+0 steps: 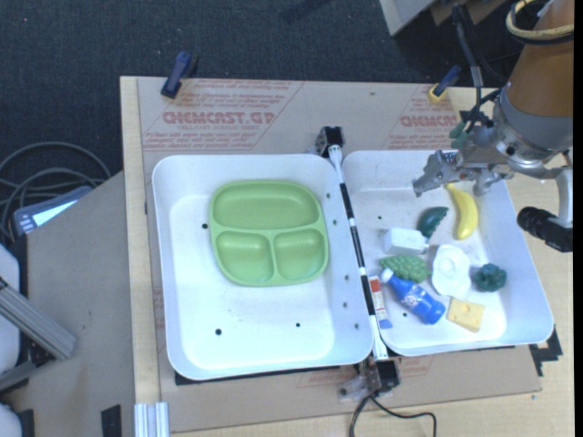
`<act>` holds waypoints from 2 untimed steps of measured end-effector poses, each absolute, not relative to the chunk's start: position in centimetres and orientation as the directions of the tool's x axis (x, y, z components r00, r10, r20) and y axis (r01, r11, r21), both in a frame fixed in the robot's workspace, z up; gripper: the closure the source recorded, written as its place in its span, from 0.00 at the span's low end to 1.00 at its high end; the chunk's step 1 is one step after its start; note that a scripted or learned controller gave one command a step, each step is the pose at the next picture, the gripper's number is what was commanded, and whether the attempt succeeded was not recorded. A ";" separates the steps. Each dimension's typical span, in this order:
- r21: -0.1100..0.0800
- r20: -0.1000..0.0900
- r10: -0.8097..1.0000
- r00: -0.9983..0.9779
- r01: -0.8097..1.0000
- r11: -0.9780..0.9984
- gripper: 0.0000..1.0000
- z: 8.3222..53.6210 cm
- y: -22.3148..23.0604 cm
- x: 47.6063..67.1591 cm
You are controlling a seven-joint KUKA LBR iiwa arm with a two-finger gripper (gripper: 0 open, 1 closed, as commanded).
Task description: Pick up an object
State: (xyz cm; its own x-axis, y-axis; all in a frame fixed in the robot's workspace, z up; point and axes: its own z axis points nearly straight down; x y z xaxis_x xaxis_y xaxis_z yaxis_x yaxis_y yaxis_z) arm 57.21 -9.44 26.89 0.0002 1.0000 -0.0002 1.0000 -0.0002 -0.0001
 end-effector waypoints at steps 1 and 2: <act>-0.002 0.000 1.000 0.001 1.000 -0.001 0.00 17.1 -12.7 58.4; -0.003 0.001 1.000 0.001 1.000 -0.001 0.00 8.4 -16.1 60.9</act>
State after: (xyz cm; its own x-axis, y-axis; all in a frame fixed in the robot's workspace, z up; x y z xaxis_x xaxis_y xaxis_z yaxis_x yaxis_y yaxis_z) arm 60.85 -16.13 8.37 0.0009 1.0000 0.0007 1.0000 -0.0009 -0.0030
